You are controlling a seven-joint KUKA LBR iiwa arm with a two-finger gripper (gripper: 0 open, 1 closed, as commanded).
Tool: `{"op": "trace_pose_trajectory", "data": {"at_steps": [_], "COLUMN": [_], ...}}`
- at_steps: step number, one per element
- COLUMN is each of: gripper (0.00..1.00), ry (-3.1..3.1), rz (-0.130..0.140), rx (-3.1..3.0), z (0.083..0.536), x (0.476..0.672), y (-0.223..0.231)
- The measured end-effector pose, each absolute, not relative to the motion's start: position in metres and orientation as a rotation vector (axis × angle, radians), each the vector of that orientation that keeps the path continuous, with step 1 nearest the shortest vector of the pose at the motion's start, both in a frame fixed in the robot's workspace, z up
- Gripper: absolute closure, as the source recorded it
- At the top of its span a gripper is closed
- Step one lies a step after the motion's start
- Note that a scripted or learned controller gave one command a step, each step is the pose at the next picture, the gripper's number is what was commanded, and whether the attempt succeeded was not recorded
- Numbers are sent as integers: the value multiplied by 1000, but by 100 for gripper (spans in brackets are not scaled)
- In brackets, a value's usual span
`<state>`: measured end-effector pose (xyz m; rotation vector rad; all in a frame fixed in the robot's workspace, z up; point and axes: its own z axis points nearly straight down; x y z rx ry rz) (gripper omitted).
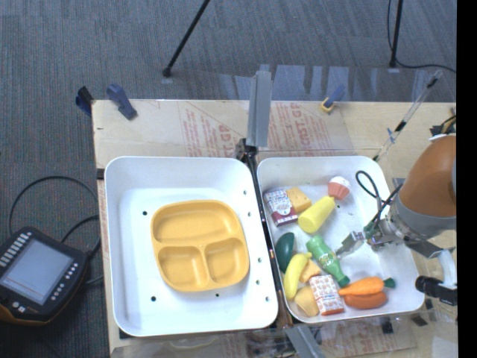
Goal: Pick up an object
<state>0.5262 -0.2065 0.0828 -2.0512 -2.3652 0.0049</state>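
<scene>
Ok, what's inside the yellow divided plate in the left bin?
Nothing visible: the yellow plate shows three bare compartments. It covers the left bin's floor beneath, so anything under it is hidden.

Both white bins [123, 200] appear smooth plastic with slight sheen. Yellow divided tray [200, 243]: matt plastic. Toy foods, including the carrot [364, 291], look like glossy plastic. Tabletop [201, 125]: bare board, printed, matt. Floor [74, 36]: rough grey carpet.

arm [432, 185]: rounded, bulky segment with a wide orange band, grey casing below it toward the wrist
wrist: grey metal block with darker fittings, partly blurred
gripper [349, 245]: slim, pale metallic fingers on a small grey body
cable [369, 185]: thin black loop near the wrist
lower housing: white part with a black cylinder at the frame's right edge
</scene>
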Motion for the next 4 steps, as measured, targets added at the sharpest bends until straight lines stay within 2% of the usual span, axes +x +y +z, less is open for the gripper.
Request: {"op": "trace_pose_trajectory", "data": {"at_steps": [1,2,3,4], "gripper": [0,0,0,0], "ry": [-2664,-2827,-3011,-3092], "rz": [-1,-1,-3,-3], "rx": [-1665,-1361,-905,-745], "z": [121,85,140,107], "x": [629,644,643,643], "y": [-213,-200,-174,-144]}}
